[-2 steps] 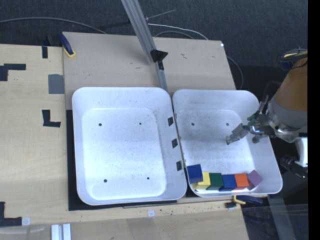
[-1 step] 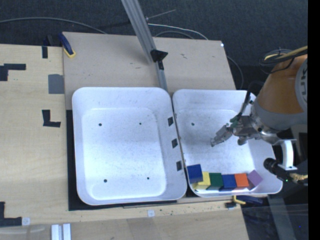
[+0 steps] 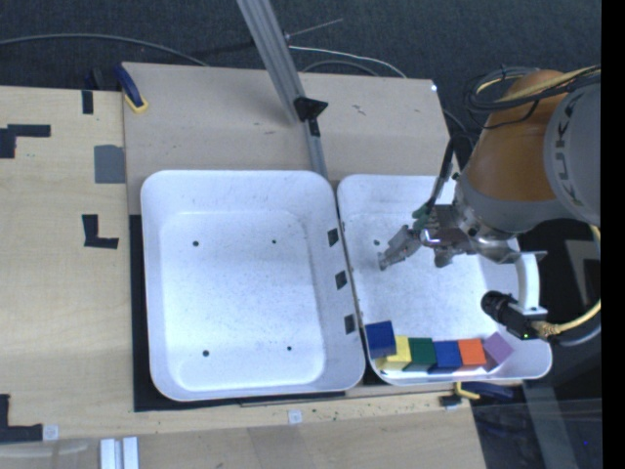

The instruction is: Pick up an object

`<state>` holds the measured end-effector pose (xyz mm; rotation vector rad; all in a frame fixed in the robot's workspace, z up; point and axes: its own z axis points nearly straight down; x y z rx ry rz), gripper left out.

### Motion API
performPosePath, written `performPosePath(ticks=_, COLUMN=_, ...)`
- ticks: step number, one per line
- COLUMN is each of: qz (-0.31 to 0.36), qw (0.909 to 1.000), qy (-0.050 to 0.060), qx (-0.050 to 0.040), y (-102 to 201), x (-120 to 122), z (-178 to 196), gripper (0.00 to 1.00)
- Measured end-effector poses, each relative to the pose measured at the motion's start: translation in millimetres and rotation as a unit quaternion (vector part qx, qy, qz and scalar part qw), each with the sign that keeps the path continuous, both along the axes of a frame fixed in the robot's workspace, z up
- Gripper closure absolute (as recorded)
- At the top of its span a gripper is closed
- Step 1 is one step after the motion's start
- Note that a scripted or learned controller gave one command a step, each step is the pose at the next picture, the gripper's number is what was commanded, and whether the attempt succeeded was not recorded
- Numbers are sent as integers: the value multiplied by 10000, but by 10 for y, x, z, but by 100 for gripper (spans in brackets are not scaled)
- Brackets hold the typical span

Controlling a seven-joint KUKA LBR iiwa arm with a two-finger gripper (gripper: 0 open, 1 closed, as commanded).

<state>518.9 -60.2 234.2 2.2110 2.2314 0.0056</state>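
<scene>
The left bin (image 3: 239,281) lies bare on the tabletop (image 3: 59,242). In the right bin (image 3: 391,198), blocks crowd its near wall: blue block (image 3: 379,337), yellow block (image 3: 395,359), green block (image 3: 421,351), orange block (image 3: 471,352). The gripper (image 3: 398,250) hangs farther back over bare floor, fingers apart, holding nothing, so a pick likely requires moving nearer.

Even, fairly bright overhead light; the white bins (image 3: 244,189) left of the gripper (image 3: 398,252) look slightly washed out, shadows soft, overall focus mildly blurry
</scene>
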Motion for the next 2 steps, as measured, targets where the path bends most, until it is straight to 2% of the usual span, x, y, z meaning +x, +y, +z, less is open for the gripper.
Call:
performPosePath(ticks=1, qz=-41, qw=10000, qy=-24, qx=-19, y=-155, x=-63, z=851, gripper=0)
performPosePath(ticks=2, qz=-75, qw=10000, qy=40, qx=-29, y=-1040, x=347, z=88, gripper=0)
